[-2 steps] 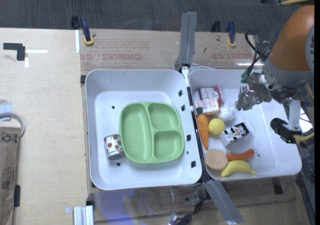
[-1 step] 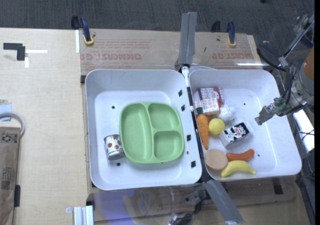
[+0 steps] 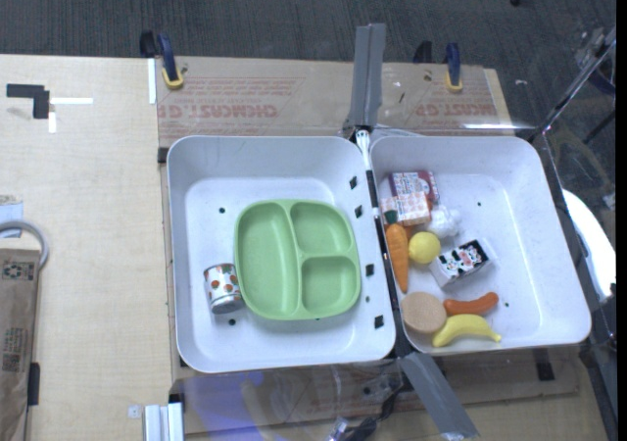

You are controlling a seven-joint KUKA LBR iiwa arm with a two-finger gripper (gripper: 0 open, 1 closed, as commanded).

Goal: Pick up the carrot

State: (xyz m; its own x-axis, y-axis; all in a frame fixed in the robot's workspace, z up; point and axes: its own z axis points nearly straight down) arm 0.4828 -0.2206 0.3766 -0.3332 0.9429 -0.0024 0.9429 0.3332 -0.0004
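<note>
The carrot (image 3: 397,255) is orange with a green top and lies lengthwise along the left wall of the right bin (image 3: 549,233). A yellow lemon (image 3: 423,248) touches its right side. A pink-and-red box (image 3: 409,196) sits just above its green end. A tan round disc (image 3: 423,313) lies below its tip.
The right bin also holds a black-and-white carton (image 3: 461,262), a sausage (image 3: 471,305) and a banana (image 3: 464,331). In the left bin (image 3: 196,233) sit a green divided plate (image 3: 297,259) and a small spotted can (image 3: 223,288). A grey post (image 3: 367,76) stands behind the bins.
</note>
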